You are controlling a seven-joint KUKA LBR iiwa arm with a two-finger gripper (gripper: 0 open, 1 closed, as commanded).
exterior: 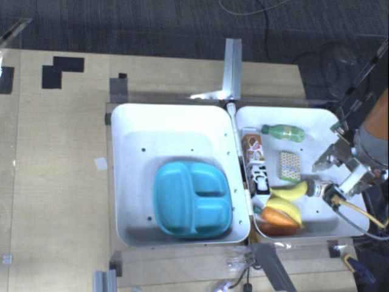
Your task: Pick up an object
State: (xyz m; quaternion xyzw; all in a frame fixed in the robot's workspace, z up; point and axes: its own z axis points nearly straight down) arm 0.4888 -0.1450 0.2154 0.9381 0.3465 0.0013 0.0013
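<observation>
Dark grey carpet (121, 11) runs beyond the pale wooden bench (55, 181). On the bench, the left bin (130, 126) holds a blue divided plate (193, 198). The gripper (325, 163) hangs over the right bin (316, 117), near the banana (290, 192); whether it is open or closed, I cannot tell. An orange-red fruit (279, 221) touches the banana at the near wall. A green bottle (282, 132) lies by the far wall, a brown wrapped bar (254, 148) along the left wall, and a mesh pad (290, 165) mid-bin. A thin cable (255, 8) loops on the carpet.

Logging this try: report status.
Gripper over right bin, right side. Banana nearest, against orange-red fruit. Sponge, green bottle close by.
</observation>
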